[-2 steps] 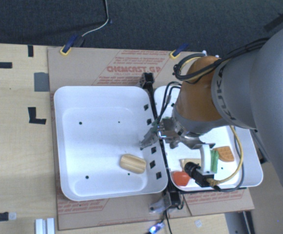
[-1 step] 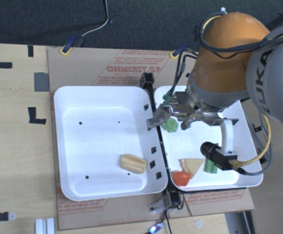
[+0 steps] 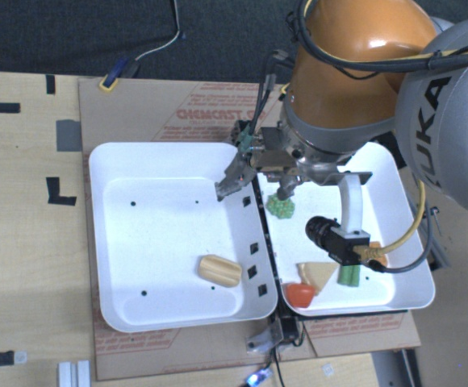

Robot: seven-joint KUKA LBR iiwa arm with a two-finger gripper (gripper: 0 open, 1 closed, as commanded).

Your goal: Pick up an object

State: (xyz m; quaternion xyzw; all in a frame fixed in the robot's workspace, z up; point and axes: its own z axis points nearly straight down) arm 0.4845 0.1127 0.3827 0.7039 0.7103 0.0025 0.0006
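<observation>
Editor: Arm first. Where does it stand?

Photographer: The grey arm [image 3: 363, 55] with its orange band reaches in from the right. It hangs over the far end of the two white bins, above the walls where they meet. The bins sit side by side on a cardboard sheet [image 3: 185, 111] laid on the pale table [image 3: 24, 240].

Editor: And the tool?

Photographer: The tool [image 3: 256, 185] is spread wide. One finger points down into the far right corner of the left bin [image 3: 161, 232], the other into the far left corner of the right bin [image 3: 386, 185]. Nothing sits between them.

Editor: What is there to pick?

Photographer: A tan roll [image 3: 219, 270] lies alone in the left bin, near its near right corner. The right bin has four pieces. A pale yellow wedge [image 3: 319, 275] lies by the near wall, and a red piece [image 3: 300, 294] touches its near left side. A green floret [image 3: 281, 208] lies just below the tip of the tool's right-hand finger; whether they touch, I cannot tell. A green block [image 3: 349, 276] stands just right of the wedge, partly hidden.
</observation>
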